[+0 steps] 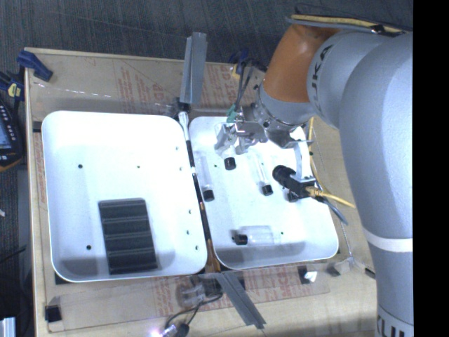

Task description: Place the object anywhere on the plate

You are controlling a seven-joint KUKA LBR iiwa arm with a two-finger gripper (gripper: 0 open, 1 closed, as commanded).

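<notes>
The plate (pixel 128 234) is a dark ribbed rectangle lying in the near part of the left bin (pixel 70 132). My gripper (pixel 234 137) hangs over the far left part of the right bin (pixel 319 248). Just below it in the view lies a small black piece (pixel 229 163). Two thin clear sticks with black tips rest on the right bin's floor, one by the left wall (pixel 206 188), one near the middle (pixel 265 183). A clear block with a black end (pixel 251 236) lies near the front wall. Nothing shows in the gripper's grasp.
A grey bar (pixel 192 67) stands at the back where the two bins meet. Blue clamps (pixel 34 64) sit at the bench's far left corner. The arm's large grey body (pixel 372 153) covers the right side of the bench.
</notes>
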